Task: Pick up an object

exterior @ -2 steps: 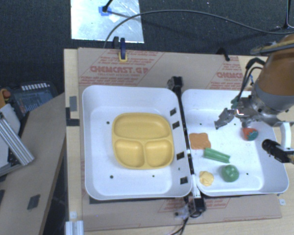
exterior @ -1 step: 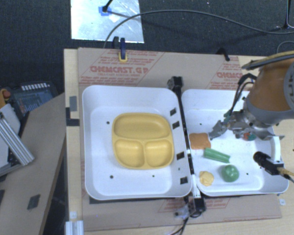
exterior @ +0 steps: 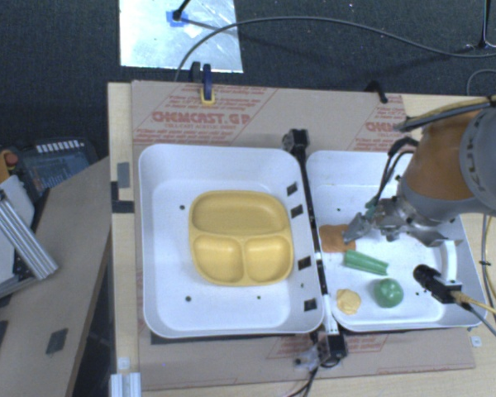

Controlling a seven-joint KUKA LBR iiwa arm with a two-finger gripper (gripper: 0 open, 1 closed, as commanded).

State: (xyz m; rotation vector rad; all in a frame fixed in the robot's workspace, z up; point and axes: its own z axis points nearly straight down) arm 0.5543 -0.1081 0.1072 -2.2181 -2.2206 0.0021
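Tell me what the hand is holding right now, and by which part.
That cannot be told. The hand sits low in the right bin, right at the orange piece, but a grip on it isn't visible.

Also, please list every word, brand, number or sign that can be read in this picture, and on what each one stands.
"CHEMCAST GP", in red, on the brown board under the two bins, near its far edge.
More red print on the same board, at its far right and along its near edge: too blurred to read.
Keys on the dark device at the left: too small to read.
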